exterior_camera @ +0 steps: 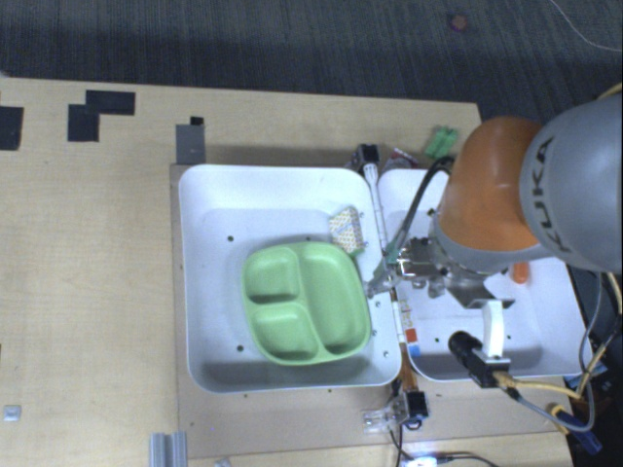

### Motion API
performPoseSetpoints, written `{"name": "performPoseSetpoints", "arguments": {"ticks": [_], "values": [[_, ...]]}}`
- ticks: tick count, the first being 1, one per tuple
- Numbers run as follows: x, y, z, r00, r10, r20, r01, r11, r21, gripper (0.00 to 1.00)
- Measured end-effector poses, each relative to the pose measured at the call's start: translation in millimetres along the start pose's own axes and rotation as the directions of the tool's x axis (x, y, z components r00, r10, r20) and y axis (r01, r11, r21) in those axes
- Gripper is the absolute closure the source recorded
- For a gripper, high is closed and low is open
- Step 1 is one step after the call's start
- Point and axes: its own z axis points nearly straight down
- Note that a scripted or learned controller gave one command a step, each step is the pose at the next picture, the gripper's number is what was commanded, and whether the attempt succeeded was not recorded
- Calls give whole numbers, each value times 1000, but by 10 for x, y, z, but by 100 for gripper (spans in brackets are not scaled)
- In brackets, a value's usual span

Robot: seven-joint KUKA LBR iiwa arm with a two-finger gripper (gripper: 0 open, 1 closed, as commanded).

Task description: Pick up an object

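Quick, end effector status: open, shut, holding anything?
End effector: cannot be told; it sits at the right rim of the left shallow white bin, beside the light green divided plastic plate.

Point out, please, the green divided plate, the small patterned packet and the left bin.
Green divided plate (308, 302): camera view, central ridge.
Small patterned packet (346, 229): camera view, its middle.
Left bin (209, 261): camera view, bare left wall.

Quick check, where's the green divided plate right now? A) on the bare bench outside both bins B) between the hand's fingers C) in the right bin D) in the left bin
D: the green divided plate lies flat on the floor of the left bin, with a small patterned packet just beyond its upper right edge.
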Motion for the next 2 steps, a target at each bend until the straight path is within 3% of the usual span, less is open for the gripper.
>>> {"name": "performPoseSetpoints", "arguments": {"ticks": [2], "values": [[0,0,0,1000,0,0,0,1000,0,0]]}}
